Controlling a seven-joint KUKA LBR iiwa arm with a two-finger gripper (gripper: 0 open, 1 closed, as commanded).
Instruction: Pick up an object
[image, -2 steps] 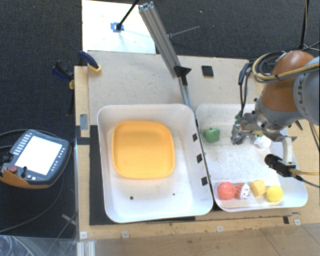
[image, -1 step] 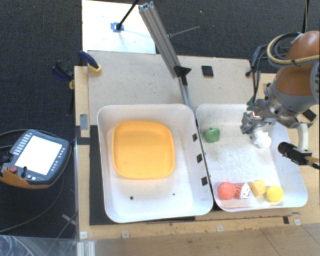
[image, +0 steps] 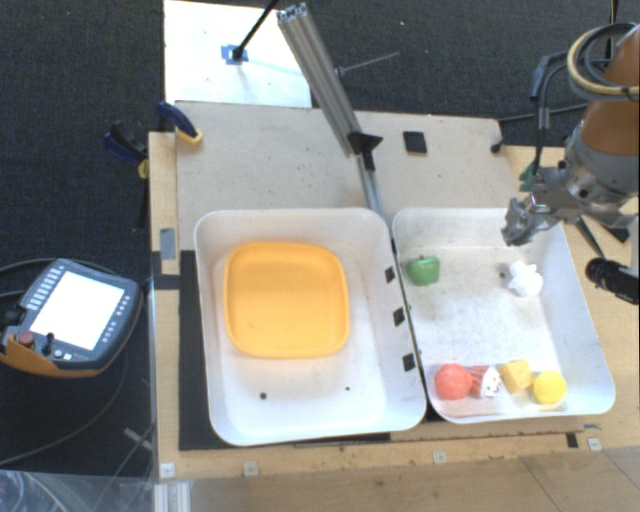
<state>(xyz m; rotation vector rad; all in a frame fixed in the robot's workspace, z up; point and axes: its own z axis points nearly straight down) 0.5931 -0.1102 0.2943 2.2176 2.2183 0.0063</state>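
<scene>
Camera view, pincer (image: 519, 232) near right bin's far rim, grip state unclear, white object (image: 522, 279) just below.

The arm (image: 607, 120) was cut off by the picture's right edge, so most of it lay out of sight. The end effector (image: 520, 222) was dark and too small to read its fingers. In the right bin's (image: 470, 300) near corner, a small white-and-red object (image: 491, 382) was too small to identify.
</scene>
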